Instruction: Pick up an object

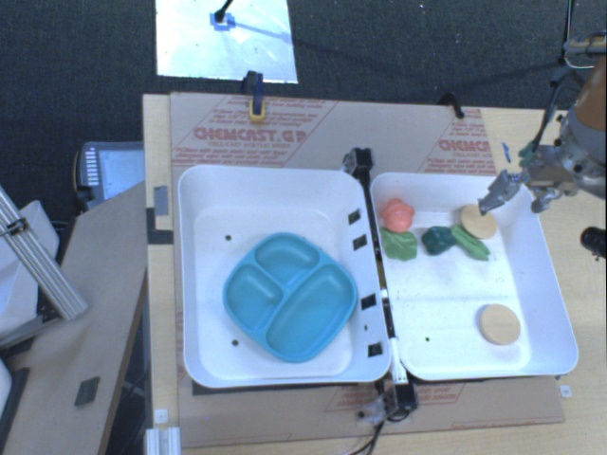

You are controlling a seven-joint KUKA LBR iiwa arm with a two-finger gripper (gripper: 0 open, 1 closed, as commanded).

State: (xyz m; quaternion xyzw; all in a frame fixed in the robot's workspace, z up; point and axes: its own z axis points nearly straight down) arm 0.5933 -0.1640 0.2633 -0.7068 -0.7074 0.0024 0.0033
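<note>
The right bin (541, 254) holds several small objects. In its far half lie an orange-pink ball (397, 215), a light green piece (400, 245), a dark green piece (437, 240), a green oblong piece (471, 244) and a tan disc (478, 223). A second tan disc (499, 324) lies alone near the front right. My gripper (518, 199) hangs over the bin's far right corner, just right of the first tan disc. It is open, with nothing between its fingers.
A blue divided plate (289, 295) lies in the left bin (204, 254). A black divider with clips (372, 254) runs between the bins. Both bins rest on a cardboard sheet (285, 131), with a metal plate (225, 27) beyond it.
</note>
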